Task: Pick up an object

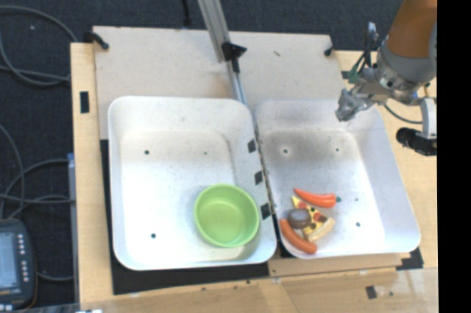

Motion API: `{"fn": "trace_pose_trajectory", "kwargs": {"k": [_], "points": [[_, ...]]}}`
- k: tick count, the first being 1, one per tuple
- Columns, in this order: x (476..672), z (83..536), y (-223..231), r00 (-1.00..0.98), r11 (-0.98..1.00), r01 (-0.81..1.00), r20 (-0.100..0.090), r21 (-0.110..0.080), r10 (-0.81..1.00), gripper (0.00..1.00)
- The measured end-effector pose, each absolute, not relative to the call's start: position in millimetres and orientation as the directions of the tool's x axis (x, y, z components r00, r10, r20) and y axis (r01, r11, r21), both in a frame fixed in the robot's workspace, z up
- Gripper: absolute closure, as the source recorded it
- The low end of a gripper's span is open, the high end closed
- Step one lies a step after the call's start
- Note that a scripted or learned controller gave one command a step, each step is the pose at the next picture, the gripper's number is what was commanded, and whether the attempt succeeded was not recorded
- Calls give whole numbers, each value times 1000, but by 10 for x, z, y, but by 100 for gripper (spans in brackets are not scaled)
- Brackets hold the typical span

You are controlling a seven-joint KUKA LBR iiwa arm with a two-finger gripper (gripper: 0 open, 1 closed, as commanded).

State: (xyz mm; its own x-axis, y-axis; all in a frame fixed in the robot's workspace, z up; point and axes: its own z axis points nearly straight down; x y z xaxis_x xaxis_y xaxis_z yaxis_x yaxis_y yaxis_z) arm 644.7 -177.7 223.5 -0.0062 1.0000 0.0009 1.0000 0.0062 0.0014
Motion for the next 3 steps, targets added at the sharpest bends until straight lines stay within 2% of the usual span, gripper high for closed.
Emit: {"fn": "trace_pose_trajectory", "kwargs": {"k": [3], "points": [[6675, 2475, -200, -9, 9, 1000, 2, 3, 1000, 100]]}}
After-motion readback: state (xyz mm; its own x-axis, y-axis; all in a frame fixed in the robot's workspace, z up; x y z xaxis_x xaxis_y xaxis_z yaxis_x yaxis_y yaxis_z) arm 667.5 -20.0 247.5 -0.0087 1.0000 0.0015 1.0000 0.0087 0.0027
